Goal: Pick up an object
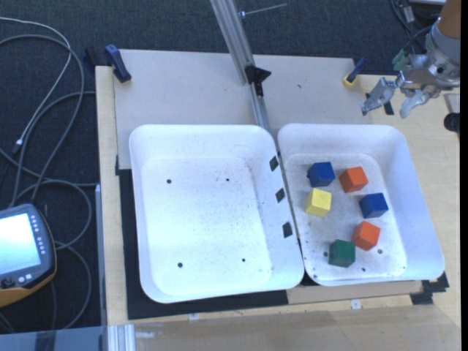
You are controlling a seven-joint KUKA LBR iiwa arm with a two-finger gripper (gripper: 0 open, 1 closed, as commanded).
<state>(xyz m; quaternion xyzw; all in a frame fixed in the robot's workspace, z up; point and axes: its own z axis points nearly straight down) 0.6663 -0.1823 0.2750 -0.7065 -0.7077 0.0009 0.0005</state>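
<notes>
We find the gripper [395, 101] at the upper right, above the bench beyond the far rim of the right bin [418, 196]. Its jaws stand apart, moderately wide, with nothing between them.

The candidate objects all lie in the right bin: a dark blue cube [320, 172], an orange cube [353, 178], a yellow cube [318, 202], a second blue cube [373, 204], a second orange cube [366, 234] and a green cube [341, 252].

In our judgement the main risk is crowding. The dark blue and yellow cubes sit close together, as do the green and lower orange ones; a finger descending between neighbours could strike one and push the target aside, so the jaws close on nothing. Several cubes lie turned at angles, so unaligned jaws could catch corners and slip.

The left bin [146, 196] holds no cubes. An aluminium rail [232, 35] crosses the bench between the bins, well left of the gripper. We see nothing obstructing a descent except the bin's raised rim.
</notes>
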